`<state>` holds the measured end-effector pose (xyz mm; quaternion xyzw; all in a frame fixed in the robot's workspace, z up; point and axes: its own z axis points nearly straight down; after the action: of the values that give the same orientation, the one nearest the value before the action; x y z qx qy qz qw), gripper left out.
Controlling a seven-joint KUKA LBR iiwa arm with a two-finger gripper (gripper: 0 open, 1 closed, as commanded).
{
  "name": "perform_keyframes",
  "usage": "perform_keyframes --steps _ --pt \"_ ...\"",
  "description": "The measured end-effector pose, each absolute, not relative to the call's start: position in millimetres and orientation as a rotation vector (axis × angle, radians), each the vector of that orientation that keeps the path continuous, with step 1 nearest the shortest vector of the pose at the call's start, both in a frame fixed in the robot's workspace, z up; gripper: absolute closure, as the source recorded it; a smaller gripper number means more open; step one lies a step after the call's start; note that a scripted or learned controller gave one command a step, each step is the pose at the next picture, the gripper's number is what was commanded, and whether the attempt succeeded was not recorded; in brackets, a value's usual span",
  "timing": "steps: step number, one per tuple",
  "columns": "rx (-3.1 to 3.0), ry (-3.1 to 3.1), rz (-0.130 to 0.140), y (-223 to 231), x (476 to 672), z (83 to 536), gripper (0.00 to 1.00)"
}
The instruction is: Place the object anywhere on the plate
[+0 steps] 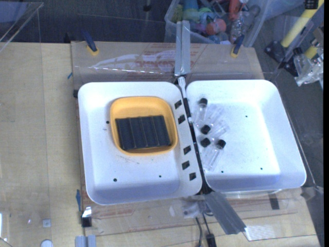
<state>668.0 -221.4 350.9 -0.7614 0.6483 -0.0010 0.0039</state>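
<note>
A yellow, rounded square plate (pixel 140 105) sits in the left white bin (pixel 97 158), toward its back right. A black ribbed rectangular object (pixel 143 131) lies flat on the plate and covers most of its floor. In the right white bin (pixel 257 138), several small clear vials with black caps (pixel 208 130) lie scattered close to the bin's left wall.
A ridge with black marks (pixel 185 138) separates the two bins. A metal bar (pixel 181 48) runs back from the ridge. Behind the bench stands a clear tub of colourful toys (pixel 216 9). Blue clamps (pixel 91 47) grip the back edge of the board.
</note>
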Motion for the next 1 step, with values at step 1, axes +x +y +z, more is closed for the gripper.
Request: perform_keyframes --steps 1 --pt "-2.578 1.788 0.006 -214.7 667.4 326.3 1.00"
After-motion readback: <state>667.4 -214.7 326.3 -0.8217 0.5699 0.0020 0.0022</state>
